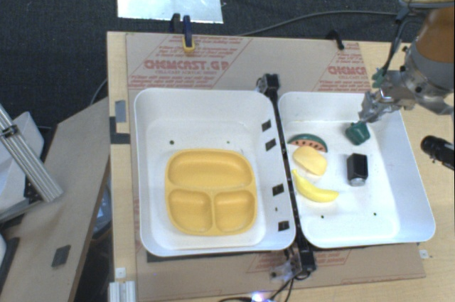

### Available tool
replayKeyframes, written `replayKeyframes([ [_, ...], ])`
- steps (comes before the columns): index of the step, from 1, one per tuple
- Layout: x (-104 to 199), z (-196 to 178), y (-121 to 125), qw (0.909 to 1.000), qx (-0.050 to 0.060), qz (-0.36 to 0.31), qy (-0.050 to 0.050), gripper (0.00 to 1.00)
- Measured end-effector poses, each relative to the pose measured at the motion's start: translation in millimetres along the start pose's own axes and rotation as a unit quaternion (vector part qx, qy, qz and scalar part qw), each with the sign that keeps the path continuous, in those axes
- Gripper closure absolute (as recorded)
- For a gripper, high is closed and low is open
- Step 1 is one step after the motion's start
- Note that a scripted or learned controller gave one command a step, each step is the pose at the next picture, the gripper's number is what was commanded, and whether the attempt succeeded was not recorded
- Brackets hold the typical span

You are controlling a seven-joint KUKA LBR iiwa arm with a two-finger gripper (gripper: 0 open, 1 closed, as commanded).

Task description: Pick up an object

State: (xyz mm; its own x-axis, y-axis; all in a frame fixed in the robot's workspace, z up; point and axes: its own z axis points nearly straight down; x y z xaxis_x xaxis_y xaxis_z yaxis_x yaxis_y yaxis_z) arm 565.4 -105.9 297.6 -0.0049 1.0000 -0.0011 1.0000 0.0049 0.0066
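Observation:
My gripper (371, 111) hangs over the back right part of the right bin (398, 222), on the grey arm with the orange band. A small dark green block (357, 132) sits right at the gripper's lower tip, touching it or just under it; I cannot tell whether it is gripped. Further forward lies a black block (357, 169). On the left side of this bin are a watermelon slice (308, 143), a pale yellow wedge (311, 161) and a banana (315, 191).
The left bin (156, 116) holds a yellow divided plate (211, 190). A black hinged divider (279, 165) runs between the two bins. The bench edge is close on the right, with a black part (437, 149) sticking in there.

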Motion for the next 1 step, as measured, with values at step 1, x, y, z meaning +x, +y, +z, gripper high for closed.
replayKeyframes([
  [1, 49.3, 20.8, 10.7, 1.0000, 0.003, -0.002, 0.001, 1.00],
])
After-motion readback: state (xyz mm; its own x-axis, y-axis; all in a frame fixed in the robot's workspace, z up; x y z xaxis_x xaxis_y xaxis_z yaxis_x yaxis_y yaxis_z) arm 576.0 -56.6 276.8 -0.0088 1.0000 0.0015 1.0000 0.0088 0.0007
